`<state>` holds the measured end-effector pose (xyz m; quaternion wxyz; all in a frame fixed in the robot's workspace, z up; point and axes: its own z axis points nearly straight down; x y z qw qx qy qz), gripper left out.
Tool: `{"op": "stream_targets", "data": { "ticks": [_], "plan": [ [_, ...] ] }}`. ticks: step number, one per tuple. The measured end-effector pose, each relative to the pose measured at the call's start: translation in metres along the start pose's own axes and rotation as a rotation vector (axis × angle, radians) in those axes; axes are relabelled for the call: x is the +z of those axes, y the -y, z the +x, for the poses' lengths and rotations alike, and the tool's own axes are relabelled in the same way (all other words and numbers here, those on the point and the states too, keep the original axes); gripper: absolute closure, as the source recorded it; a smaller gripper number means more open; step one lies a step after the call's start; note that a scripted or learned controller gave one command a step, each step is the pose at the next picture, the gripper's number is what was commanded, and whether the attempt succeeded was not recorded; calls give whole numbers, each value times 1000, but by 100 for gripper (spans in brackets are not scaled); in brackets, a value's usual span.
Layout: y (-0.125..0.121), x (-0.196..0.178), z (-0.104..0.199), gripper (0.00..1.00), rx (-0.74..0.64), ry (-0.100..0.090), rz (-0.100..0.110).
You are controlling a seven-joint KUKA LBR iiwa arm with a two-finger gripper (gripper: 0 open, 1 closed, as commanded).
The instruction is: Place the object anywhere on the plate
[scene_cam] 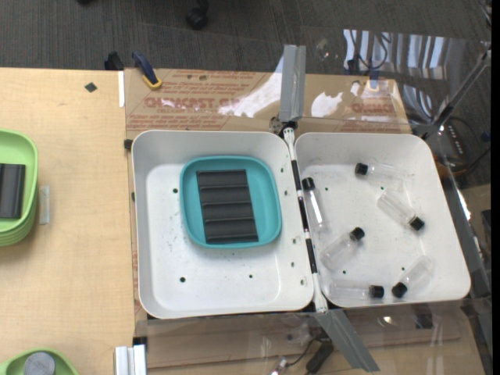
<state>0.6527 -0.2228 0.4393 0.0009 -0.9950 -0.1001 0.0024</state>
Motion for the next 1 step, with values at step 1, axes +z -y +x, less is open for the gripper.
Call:
{"op": "stream_targets", "data": {
  "ticks": [1],
  "plan": [
    [0,0,0,0,-2,0,0]
  ]
}}
